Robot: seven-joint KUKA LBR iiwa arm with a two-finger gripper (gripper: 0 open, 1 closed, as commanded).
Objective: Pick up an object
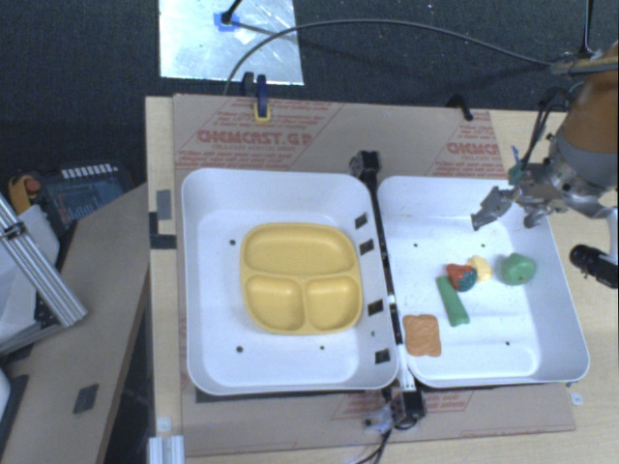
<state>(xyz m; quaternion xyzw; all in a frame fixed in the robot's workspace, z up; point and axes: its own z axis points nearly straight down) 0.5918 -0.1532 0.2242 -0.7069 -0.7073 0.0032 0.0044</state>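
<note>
Gripper [503, 206]: hangs over the far part of the right bin [426, 201], arm in from the right. Fingers look spread, nothing between them.
Targets: all in the right bin, near half. Green round piece [518, 269] closest to the gripper, standing a little apart from the rest. Yellow piece [480, 268] and a red-and-blue piece [461, 277] touch each other. Green bar [452, 301] lies just beside those two. Orange flat piece [422, 334] sits near the bin's left wall, apart.
Left bin [208, 259]: holds a yellow divided tray [295, 278]. Not relevant.
Step in hand: my read, approach. No descent onto anything yet.
Best pick: green round piece. Free space around it, so the fingers can straddle it without nudging neighbours.
How: centre over it first, then come straight down, close across its widest part.
Risk: round shape may roll or squirt out if the grip is off-centre. Cluster picks risk catching two things at once.
</note>
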